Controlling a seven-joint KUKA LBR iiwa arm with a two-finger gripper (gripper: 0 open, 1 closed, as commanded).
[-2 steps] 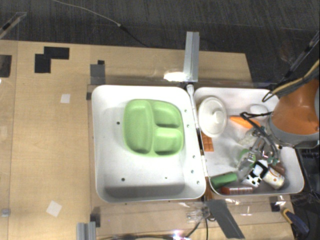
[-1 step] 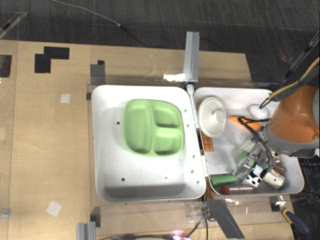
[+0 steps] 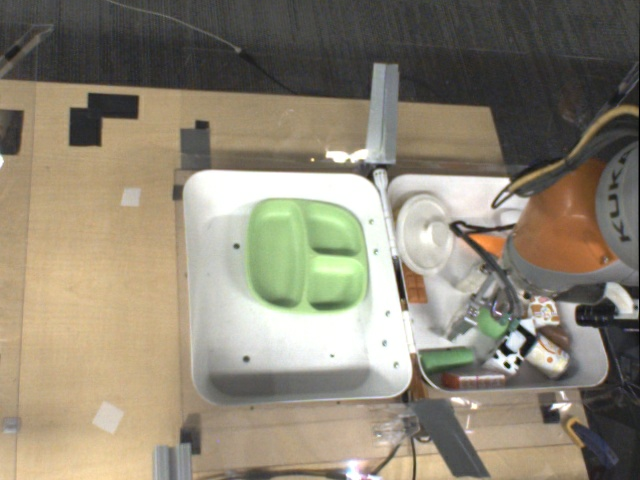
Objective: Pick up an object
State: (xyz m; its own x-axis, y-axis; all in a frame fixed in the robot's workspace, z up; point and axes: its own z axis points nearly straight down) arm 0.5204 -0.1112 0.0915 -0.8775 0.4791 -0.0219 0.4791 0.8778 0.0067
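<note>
My gripper (image 3: 478,313) hangs low in the right bin (image 3: 430,190), under the arm's orange band (image 3: 560,223). It sits over a clutter of small objects. A bright green piece (image 3: 492,323) lies right at the fingertips, but I cannot tell if it is between them. A clear plastic cup (image 3: 424,232) lies at the bin's back left. A green marker (image 3: 446,358) and a dark red marker (image 3: 472,378) lie along the front wall. A black and white piece (image 3: 512,352) and a brown and white item (image 3: 548,356) rest at the front right.
The left bin (image 3: 215,368) holds a light green divided tray (image 3: 304,253). A small orange-brown item (image 3: 414,288) lies against the right bin's left wall. A metal post (image 3: 383,113) stands behind the wall between the two bins.
</note>
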